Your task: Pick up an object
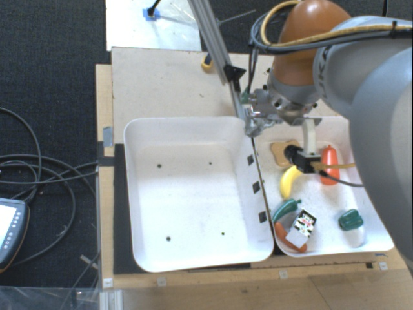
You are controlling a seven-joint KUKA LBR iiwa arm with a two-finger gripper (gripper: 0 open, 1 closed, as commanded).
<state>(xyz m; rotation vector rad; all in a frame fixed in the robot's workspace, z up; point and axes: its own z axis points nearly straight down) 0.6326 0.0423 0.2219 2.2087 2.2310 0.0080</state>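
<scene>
This looks like a robotics lab: a grey industrial arm (pixel 361 63) reaches over a plain board bench (pixel 168 82) bearing two shallow white bins, the left bin (pixel 129 173) and the right bin (pixel 326 205), which holds a toy banana (pixel 289 181) among small oddments. Loose cables (pixel 45 166) trail across dark carpet (pixel 51 44) to a handheld control pendant (pixel 10 228) (its screen lit, at the left edge). A slanted metal pole (pixel 210 31) crosses above the bench, and blue tape (pixel 152 13) marks a pale sheet on the floor.

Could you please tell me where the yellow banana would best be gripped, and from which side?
Probably across its middle, coming down from above: the banana lies flat in the right bin, its narrow curved body running up the view, with bare floor on both long sides.
</scene>
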